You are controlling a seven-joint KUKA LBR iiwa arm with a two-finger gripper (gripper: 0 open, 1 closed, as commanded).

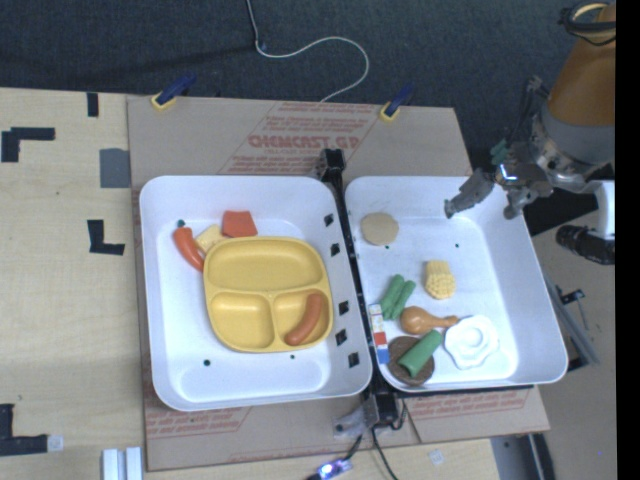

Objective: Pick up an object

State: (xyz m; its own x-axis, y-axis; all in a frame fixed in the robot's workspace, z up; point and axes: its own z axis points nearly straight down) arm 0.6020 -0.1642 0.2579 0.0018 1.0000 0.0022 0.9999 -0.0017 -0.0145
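Hovering: the gripper point(492, 196) hangs over the far right part of the right bin point(520, 268), above bare white floor, with no toy under it.
Fingers: spread apart, one dark finger point(466, 197) slanting left and the other point(519, 200) nearer the bin's right wall; nothing lies between them.
Nearest thing: the cookie point(379, 229), a flat tan disc, lies to the gripper's left and slightly nearer the camera, close to the divider between the bins.
Next nearest: the corn point(438, 279), a short yellow piece, sits below the gripper in the view, a little left of it, its long axis running roughly near to far.
Cluster: beans point(396, 295), drumstick point(428, 319), egg point(470, 339) and a green piece lying on a brown disc point(412, 359) crowd the near part of the bin, several touching.
Left bin: a yellow tray point(262, 273) holds a sausage point(307, 319); these lie well apart from the gripper, across the divider.
Key relation: every candidate lies left of and nearer than the gripper, so I judge the arm must travel toward the view's lower left before descending.
Likely pick: the corn or cookie, each standing free of its neighbours.
Risk: the cookie looks thin and may slip past the fingers.
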